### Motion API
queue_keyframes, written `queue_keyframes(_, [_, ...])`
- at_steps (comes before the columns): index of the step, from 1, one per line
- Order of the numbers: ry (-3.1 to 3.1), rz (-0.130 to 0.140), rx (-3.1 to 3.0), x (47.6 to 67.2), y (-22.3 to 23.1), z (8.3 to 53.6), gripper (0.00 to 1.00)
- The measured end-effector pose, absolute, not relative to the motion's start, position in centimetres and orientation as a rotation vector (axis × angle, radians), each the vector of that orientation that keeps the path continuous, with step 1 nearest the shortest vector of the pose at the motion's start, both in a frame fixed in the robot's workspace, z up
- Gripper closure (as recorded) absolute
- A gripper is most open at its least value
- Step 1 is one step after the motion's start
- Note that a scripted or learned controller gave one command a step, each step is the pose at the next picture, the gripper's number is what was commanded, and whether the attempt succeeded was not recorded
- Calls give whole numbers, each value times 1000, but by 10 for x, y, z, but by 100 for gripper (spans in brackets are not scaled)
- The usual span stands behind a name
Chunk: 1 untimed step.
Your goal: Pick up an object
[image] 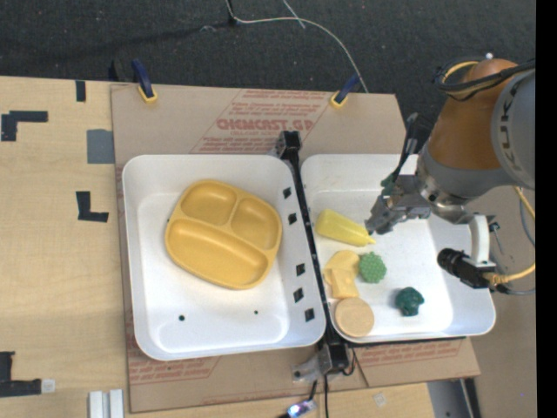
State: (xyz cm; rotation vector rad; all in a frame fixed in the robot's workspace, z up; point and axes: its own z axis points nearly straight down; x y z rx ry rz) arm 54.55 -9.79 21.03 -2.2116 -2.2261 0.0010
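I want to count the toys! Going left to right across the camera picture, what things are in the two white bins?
Yellow divided plate → yellow wedge → light green broccoli → dark green broccoli. The gripper hangs just above the light green one, by the wedge's tip.

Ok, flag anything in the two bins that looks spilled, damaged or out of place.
Nothing stands out. The yellow divided plate lies flat, turned at a slant, in the left bin. In the right bin the yellow wedge, round biscuit and two green broccoli pieces lie loose, intact, with the hand beside the wedge.
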Motion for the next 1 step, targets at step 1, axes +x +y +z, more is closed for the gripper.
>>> queue_keyframes(1, [-2225, 2, -2212, 534, -45, 205, 100])
